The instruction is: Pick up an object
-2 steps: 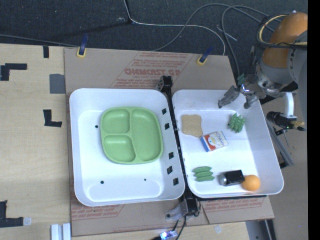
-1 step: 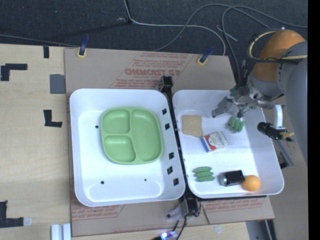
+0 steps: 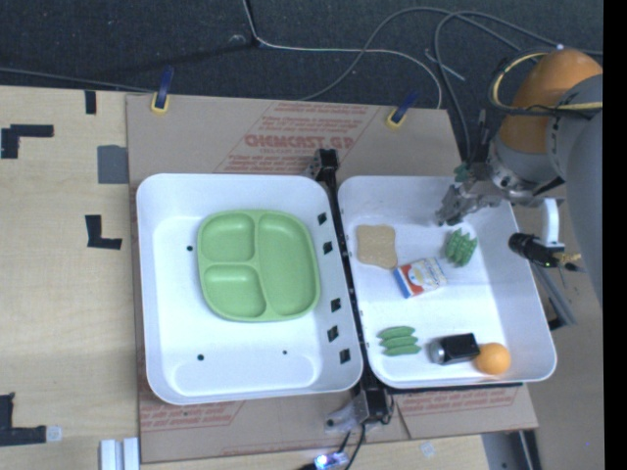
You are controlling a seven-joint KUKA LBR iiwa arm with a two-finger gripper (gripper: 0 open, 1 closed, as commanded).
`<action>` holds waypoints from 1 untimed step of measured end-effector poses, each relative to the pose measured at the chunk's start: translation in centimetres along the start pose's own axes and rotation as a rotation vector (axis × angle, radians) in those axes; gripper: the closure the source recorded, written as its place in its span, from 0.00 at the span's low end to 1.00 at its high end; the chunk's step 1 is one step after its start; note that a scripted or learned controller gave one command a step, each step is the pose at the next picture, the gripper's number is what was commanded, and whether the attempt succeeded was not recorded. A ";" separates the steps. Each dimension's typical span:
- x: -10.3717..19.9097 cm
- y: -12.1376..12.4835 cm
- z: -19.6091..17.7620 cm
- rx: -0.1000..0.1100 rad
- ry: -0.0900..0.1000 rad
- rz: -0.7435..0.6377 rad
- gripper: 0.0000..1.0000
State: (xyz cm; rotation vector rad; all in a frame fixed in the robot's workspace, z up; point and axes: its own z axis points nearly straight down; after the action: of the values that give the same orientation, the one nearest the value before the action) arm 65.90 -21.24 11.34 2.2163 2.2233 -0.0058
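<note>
Here the fingers (image 3: 454, 211) hang over the right bin (image 3: 519, 292); whether they are apart or together I cannot tell. Just below them lies the green knobbly toy (image 3: 459, 248), probably light, slightly soft plastic, best pinched across its narrow middle.

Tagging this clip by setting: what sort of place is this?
Most likely a robotics lab bench set up for picking trials, not a home or kitchen. Two white bins sit clamped on a cardboard sheet, toy food such as the orange lies inside, and loose cables trail behind.
</note>
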 end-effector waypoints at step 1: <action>-0.2 -0.6 -4.5 -0.005 0.003 0.003 1.00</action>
State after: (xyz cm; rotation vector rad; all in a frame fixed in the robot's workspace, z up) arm 65.36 -21.40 15.89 2.2188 2.2197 0.0032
